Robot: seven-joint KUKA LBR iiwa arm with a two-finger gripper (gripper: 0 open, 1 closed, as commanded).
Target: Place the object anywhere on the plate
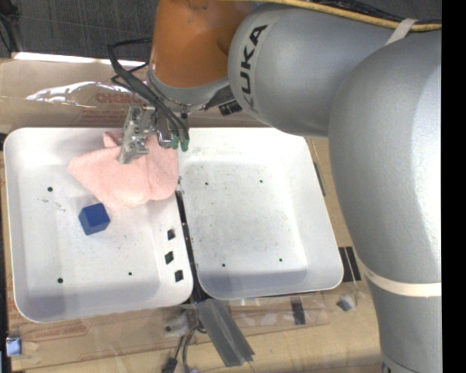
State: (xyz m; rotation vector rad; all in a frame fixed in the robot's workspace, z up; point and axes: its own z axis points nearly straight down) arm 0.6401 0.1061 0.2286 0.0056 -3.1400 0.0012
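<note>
Jaws [133, 148] of the gripper hung at the upper middle of the frame, over the far edge of the left bin [31, 286]; whether they were spread or pinching I couldn't tell. They touched a pink cloth [128, 179] crumpled in that bin's upper right. A small blue block [94, 218] lay just below-left of the cloth. The right bin [326, 263] sat alongside.
</note>
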